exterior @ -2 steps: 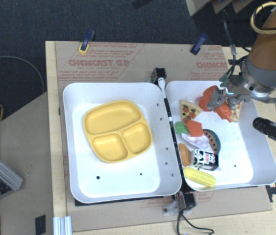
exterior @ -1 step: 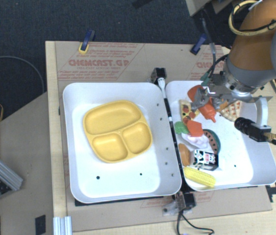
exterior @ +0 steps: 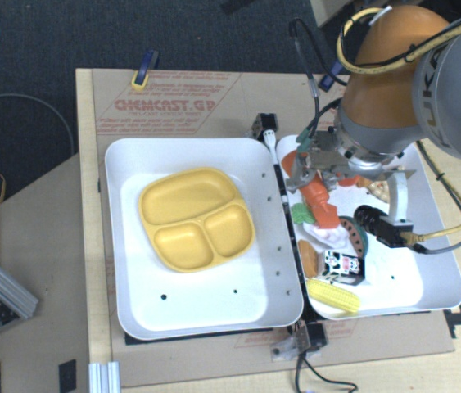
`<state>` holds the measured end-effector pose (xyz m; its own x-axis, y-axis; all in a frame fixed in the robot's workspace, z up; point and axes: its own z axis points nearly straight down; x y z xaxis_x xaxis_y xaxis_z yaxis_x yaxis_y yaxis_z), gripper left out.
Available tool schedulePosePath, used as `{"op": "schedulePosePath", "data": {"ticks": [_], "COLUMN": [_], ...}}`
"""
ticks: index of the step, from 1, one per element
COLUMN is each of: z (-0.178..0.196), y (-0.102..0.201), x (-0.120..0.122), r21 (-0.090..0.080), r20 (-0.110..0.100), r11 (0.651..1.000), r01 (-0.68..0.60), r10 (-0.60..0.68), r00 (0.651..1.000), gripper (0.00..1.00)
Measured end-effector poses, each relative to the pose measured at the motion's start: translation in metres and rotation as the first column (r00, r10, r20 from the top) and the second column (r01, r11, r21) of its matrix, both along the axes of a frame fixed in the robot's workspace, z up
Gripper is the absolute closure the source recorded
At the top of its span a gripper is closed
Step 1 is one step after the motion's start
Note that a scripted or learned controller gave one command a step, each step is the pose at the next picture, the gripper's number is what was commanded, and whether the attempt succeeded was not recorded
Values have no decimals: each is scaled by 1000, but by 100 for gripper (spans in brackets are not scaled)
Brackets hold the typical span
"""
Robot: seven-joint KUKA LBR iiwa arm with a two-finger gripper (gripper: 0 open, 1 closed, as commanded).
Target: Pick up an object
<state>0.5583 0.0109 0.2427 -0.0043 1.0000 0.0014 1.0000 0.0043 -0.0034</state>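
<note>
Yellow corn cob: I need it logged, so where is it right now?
The corn cob lies in the right bin, at its near-left corner, just below the black-and-white item.

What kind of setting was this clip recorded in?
Probably a robotics lab bench for bin picking: two white bins on a board, a yellow divided plate in one, toy food such as corn in the other, loose cables.

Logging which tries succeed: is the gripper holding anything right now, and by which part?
Cannot be told. The gripper sits low over the orange-red toy in the right bin, its wrist hiding any contact.
</note>
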Motion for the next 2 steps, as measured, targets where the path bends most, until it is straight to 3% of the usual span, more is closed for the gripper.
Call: {"op": "schedulePosePath", "data": {"ticks": [1, 2], "z": [-18, -20], "y": [56, 73], "x": [-7, 1], "r21": [0, -1], "r20": [-1, 4], "r11": [1000, 1000], "r01": [1, 2], "r10": [-1, -2], "r00": [1000, 1000], "gripper": [100, 100]}}
